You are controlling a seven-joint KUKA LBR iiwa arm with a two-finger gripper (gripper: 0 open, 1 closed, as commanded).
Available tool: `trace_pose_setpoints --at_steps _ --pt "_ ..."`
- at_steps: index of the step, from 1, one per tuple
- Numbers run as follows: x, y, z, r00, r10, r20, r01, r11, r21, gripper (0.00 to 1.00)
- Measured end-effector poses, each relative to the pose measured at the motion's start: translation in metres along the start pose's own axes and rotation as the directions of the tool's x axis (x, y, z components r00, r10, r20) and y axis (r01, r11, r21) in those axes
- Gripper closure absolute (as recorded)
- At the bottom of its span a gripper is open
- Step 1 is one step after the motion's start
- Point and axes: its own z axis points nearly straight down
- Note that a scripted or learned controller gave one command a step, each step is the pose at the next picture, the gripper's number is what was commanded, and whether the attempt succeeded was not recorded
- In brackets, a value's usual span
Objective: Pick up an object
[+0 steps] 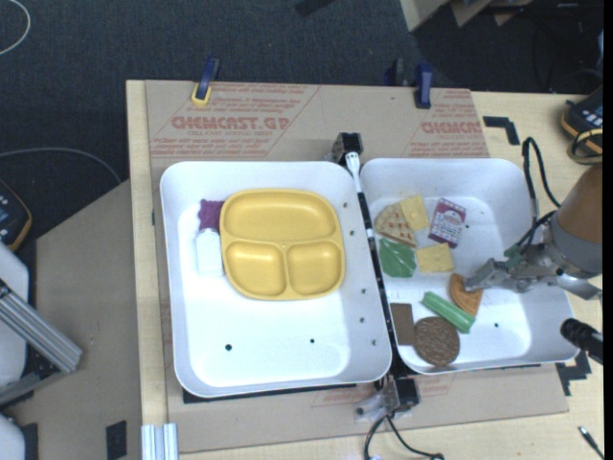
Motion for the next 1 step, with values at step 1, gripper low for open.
trace_pose_setpoints --at_steps 1 --pt "-0.0013 0.0028 -0.0146 1.0 0.0 0.006 0.0 1.0 -0.011 1.0"
